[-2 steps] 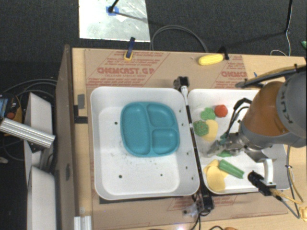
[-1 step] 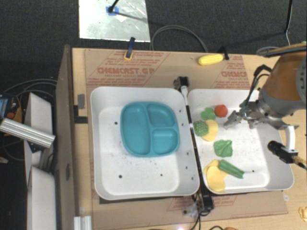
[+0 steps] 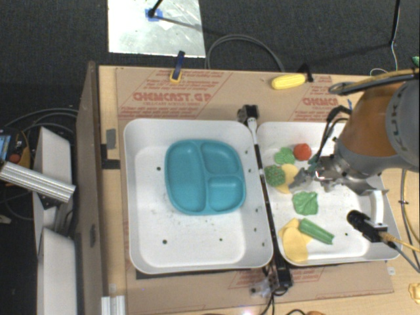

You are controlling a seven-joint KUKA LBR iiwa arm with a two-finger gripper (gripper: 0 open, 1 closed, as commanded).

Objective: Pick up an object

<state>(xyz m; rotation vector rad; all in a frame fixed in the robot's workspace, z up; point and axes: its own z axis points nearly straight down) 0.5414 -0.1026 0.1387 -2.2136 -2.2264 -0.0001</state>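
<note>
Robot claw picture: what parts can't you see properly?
- Claw: too small and blurry in the camera view to tell whether it grips anything.
- Arm: cut off by the right edge.
- Yellow piece in the right bin: partly hidden behind the claw and a green piece.

Blue tray [image 3: 205,177] – smooth plastic, slight sheen; white bins [image 3: 147,241] – matt plastic; bench sheet [image 3: 172,96] – brown printed paper.
</note>
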